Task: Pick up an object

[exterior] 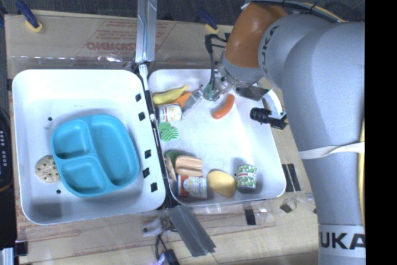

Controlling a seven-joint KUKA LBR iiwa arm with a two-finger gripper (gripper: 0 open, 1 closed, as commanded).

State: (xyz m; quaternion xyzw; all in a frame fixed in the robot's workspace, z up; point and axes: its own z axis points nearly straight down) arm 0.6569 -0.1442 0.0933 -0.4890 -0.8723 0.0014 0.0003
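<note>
A: Two white bins sit side by side; what lies in the left bin (25,133)?

B: A blue divided tray (94,154) takes up its middle, and a round speckled cracker (44,168) rests just beside the tray's left edge

A: And the right bin (267,152)?

B: Along its left wall, from far to near: a yellow banana (169,95) with something orange touching it, a small can (170,113), a green ridged piece (167,131), then a hot dog bun (188,164) lying over a red-labelled can (193,186). Next to that can is a yellow lemon-like fruit (221,182), and beside that a green-labelled can (246,176)

A: Where is the gripper (209,93)?

B: Low over the far part of the right bin, between the banana and an orange sausage (223,107), which lies loose on the bin floor just to its right

A: Fingers spread or pressed together?

B: I cannot tell; the wrist with its orange band (251,34) blocks most of them, and nothing is seen between them
</note>
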